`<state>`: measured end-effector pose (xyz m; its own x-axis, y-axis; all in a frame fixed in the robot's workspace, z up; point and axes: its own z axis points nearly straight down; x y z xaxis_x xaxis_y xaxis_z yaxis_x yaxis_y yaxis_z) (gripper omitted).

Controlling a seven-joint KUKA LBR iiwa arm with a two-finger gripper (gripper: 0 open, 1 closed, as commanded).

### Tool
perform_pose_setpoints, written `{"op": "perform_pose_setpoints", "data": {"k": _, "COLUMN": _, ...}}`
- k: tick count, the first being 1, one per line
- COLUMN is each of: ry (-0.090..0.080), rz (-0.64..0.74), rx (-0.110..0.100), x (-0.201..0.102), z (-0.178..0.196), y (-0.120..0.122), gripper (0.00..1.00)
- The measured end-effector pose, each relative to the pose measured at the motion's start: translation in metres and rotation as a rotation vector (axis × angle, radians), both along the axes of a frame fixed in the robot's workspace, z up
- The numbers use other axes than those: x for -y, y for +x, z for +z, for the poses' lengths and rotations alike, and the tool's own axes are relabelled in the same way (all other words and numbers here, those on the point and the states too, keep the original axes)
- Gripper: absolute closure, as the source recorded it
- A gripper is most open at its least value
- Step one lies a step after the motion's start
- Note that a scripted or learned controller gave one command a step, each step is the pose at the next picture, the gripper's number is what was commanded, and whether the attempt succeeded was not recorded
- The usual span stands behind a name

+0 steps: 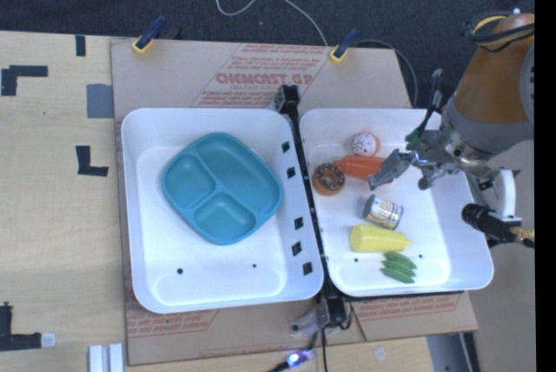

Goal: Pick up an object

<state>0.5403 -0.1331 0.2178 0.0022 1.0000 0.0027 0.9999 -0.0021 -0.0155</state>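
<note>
The right bin holds several small items: a white speckled ball, an orange carrot, a brown donut, a silver tin can, a yellow corn-like piece and a green pea pod. My gripper hangs over the upper right part of this bin, open, its fingers spread with nothing between them. Its left finger ends just right of the carrot's tip and above the can.
A blue divided plate lies in the left bin. A black divider with clips runs between the two bins. A white cable loops behind them. The grey-and-orange arm covers the right bin's far right corner.
</note>
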Motion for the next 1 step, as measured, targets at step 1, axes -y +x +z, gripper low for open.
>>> {"op": "perform_pose_setpoints", "data": {"k": 1, "ry": -0.002, "rz": 0.004, "rx": 0.013, "x": -0.0005, "z": 0.0074, "y": 0.0028, "gripper": 0.0}}
